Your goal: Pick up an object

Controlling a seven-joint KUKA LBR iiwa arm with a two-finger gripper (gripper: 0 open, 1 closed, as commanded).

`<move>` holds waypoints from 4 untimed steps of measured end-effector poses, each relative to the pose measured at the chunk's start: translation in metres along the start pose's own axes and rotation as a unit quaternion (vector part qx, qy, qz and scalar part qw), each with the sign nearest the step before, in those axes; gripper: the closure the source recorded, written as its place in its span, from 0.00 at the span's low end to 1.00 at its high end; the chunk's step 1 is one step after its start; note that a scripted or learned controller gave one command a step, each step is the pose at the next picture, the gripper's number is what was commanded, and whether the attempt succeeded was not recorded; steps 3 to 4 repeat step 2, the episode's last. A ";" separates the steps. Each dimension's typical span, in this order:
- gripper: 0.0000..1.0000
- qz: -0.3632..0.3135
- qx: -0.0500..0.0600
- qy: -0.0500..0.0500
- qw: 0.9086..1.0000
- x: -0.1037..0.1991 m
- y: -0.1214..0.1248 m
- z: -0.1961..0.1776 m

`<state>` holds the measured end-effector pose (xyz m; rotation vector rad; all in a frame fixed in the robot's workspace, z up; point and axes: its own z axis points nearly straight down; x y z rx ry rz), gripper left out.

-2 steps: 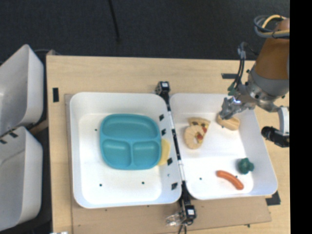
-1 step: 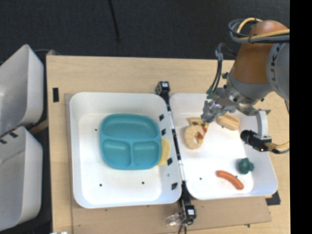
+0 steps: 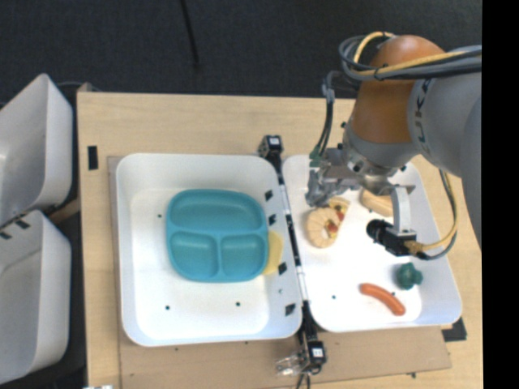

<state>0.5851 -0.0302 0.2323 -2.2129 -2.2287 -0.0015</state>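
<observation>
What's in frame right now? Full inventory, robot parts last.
bench: 1, light wood, under both bins
left bin: 1, white, shallow
right bin: 1, white, shallow, beside the left bin
divided plate: 1, teal, three compartments, middle of left bin
yellow item: 1, mostly hidden at the plate's right edge; cannot tell what it is
toy food piece: 1, tan with red marks, upper left of right bin, just below the gripper
toy sausage: 1, orange-red, lower right of right bin
small round toy: 1, dark green, right of the sausage
tan item: 1, partly hidden under the wrist
arm: 1, grey with orange band, from the right
gripper: 1, over the right bin's upper left
</observation>
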 end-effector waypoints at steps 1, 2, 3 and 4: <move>1.00 0.000 0.000 0.000 1.000 0.060 -0.019 -0.002; 1.00 0.000 0.000 0.000 1.000 0.113 -0.033 0.005; 1.00 0.000 0.000 0.000 1.000 0.113 -0.033 0.005; 1.00 0.000 0.000 0.000 1.000 0.113 -0.033 0.005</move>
